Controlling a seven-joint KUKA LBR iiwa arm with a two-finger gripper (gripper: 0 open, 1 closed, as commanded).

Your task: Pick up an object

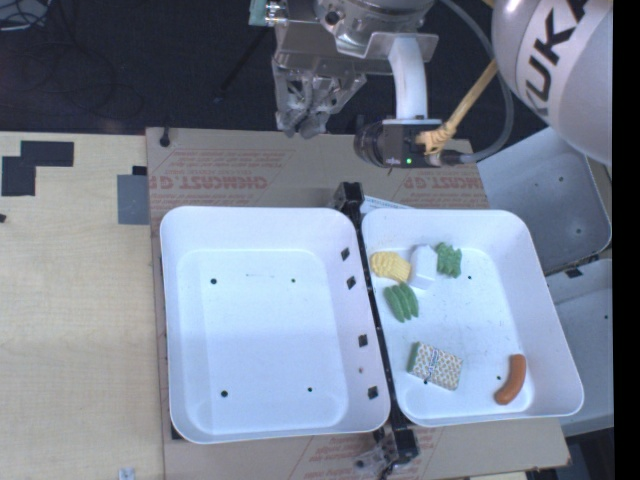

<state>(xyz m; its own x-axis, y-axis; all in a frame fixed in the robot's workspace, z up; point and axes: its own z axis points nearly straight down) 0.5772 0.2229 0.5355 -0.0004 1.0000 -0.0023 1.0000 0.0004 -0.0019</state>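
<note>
The right bin (545, 298) holds several small items. A yellow corn piece (390, 265) lies near its left wall, with a white block (424, 266) and a green leafy piece (449, 259) beside it. Below them is a green pod (402, 301). A speckled cracker (435, 365) and an orange sausage (510, 379) lie toward the front. My gripper (305, 118) hangs high above the bench, beyond the far edge of the left bin (180, 268), well apart from every item.
Both bins sit on a brown cardboard sheet (250, 173) over a light wooden bench. A black clip strip (362, 308) joins the bins. A black camera unit (395, 146) and cables hang behind the right bin.
</note>
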